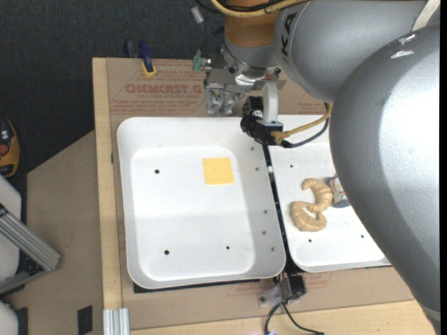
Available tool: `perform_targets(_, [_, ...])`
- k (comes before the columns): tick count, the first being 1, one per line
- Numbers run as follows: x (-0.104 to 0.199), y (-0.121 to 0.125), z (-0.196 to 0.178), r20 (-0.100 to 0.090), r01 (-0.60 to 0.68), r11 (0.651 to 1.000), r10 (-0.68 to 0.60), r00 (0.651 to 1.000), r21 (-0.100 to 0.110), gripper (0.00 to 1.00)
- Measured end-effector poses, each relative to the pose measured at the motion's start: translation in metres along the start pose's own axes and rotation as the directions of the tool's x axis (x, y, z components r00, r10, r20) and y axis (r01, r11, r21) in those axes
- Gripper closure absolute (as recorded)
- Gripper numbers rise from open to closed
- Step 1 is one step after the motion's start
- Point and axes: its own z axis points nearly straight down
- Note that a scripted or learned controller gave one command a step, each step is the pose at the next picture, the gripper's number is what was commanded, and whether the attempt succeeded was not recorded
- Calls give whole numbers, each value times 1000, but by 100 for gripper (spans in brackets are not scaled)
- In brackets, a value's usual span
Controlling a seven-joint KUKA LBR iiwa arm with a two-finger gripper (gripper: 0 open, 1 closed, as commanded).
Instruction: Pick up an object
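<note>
Big grey arm (391, 131) is filling the right side. Its gripper (222, 98) is hanging top middle, grip unclear; it should drop straight onto the yellow square (218, 171).

Robot lab: KUKA arm (363, 54), white bins (140, 187), workbench (115, 96).

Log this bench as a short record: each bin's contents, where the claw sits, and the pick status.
left bin: one yellow square tile, lying flat toward the back
right bin: tan croissant-shaped item; a small object beside it, partly hidden by the arm
claw: above the bench behind the left bin's back rim
claw contents: nothing seen between its fingers
pick status: not yet done; both items lie in their bins
</note>
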Motion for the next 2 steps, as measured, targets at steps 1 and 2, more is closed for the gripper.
perform_targets(1, [-56,1,-16,1,-9,1000,9,1000,-7,100])
perform_targets(2, [51,-1,82,-2,5,1000,-5,1000,1,100])
